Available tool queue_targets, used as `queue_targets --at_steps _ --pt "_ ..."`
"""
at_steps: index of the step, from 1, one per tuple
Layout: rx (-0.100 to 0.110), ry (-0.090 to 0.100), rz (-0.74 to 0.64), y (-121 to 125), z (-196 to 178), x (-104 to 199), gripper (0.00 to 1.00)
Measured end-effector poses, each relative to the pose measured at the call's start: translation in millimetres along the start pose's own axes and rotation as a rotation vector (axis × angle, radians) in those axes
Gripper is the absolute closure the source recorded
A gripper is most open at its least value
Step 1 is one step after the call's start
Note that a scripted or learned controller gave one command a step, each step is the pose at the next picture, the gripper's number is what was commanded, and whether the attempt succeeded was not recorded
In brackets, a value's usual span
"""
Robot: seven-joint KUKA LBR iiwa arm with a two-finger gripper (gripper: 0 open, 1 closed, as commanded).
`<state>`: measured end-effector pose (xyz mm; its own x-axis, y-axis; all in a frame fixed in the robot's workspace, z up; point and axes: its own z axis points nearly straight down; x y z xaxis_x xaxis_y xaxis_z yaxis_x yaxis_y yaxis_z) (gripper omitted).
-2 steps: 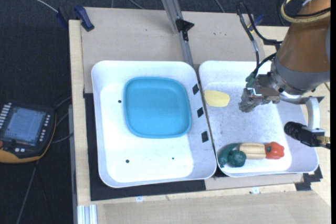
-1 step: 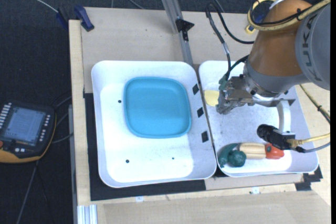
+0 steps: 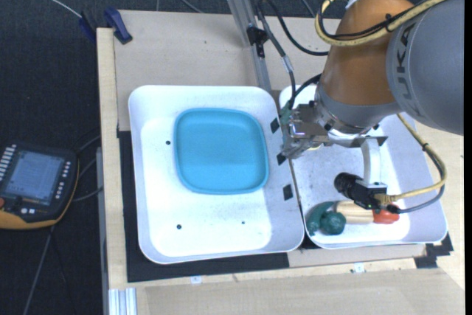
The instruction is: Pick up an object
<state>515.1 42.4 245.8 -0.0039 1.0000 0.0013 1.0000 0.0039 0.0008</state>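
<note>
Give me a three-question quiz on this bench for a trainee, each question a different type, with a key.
1. True or false: the blue plate lies in the left bin.
2. Multiple choice: the green ball in the right bin sits at that bin's A) far edge, B) near edge, C) middle.
3. Fill in: beside the green ball lies a tool with a wooden handle and a ____ tip.

Key
1. True.
2. B; it sits at the near edge, towards the left bin.
3. Red.
</note>
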Motion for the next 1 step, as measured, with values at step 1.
queue_targets --at_steps 1 --pt "0.002 0.0 0.0 -7.3 8.8 45.1 1.0"
